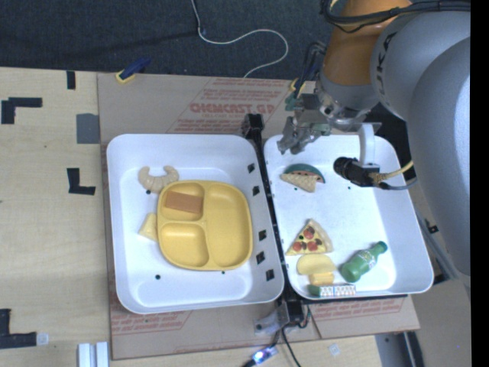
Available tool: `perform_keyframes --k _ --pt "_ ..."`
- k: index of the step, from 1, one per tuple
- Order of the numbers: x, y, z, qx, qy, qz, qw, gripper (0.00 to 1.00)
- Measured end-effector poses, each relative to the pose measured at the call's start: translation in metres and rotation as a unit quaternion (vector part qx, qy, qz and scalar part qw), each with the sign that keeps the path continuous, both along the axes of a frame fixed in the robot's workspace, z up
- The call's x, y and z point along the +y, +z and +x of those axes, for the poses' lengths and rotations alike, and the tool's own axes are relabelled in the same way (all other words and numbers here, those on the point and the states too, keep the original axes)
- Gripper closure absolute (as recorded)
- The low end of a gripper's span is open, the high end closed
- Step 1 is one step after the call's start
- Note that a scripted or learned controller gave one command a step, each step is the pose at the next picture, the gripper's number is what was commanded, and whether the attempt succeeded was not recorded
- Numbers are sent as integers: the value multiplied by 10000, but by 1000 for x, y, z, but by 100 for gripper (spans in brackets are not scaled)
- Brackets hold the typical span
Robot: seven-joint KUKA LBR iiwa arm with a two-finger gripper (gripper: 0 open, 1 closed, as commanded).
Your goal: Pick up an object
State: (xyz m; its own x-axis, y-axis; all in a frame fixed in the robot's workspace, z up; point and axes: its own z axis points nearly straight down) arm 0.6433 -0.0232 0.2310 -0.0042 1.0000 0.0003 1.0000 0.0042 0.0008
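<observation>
Two white bins sit side by side on the bench.

Left bin (134,274):
- a yellow divided plate (221,235) fills the middle
- a brown slab (183,200) lies in its upper-left compartment
- a tan croissant (157,177) touches the plate's upper-left edge
- a yellow wedge (148,225) is tucked against the plate's left side

Right bin (374,216):
- a taco wedge (303,177) with a green top edge lies near the upper left
- a pizza slice (309,238) lies lower down
- a pale yellow piece (315,265) is just below the pizza
- a green bottle (362,261) lies tilted, just right of that piece
- a small white strip (333,290) lies against the front wall

The gripper (295,141) is over the right bin's upper-left corner, next to the seam between the bins. It shows just above the taco wedge in view, with a gap between them.

Claw apart or together: can't tell, this angle is too cluttered.

The taco wedge is the closest pickable thing. It lies flat on the bin floor, clear of the gripper.

The arm comes in from the right, with the orange band (359,21) at the top. A white cable (237,37) loops on the dark floor behind the bench.
</observation>
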Motion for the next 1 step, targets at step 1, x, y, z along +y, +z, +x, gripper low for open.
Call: perform_keyframes --k 1 --pt "0 -10 -1 16 -14 -9 10000 100"
